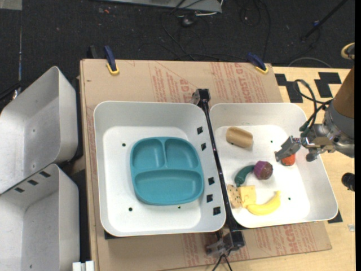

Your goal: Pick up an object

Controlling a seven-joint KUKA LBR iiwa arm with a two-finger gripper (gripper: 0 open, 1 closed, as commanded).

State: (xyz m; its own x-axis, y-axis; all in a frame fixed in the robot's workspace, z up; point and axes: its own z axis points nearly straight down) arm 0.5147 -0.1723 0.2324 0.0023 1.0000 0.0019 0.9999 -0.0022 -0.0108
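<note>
My gripper (299, 151) hangs over the right side of the right bin (316, 199), its fingers spread apart, so it is open. A small orange-red object (288, 160) lies just under its left finger (285, 148), not clearly between the two. Further left in this bin are a brown bread roll (240, 137), a purple round piece (263, 170) touching a green piece (243, 175), a yellow banana (264, 205), a yellow cheese wedge (247, 195) and a cracker (232, 195).
The left bin (107, 168) holds a teal divided plate (167, 170). A black divider (211, 157) runs between the bins. Two grey tubs (34, 129) stand off the bench's left side. Cables trail at the right near the arm (344, 112).
</note>
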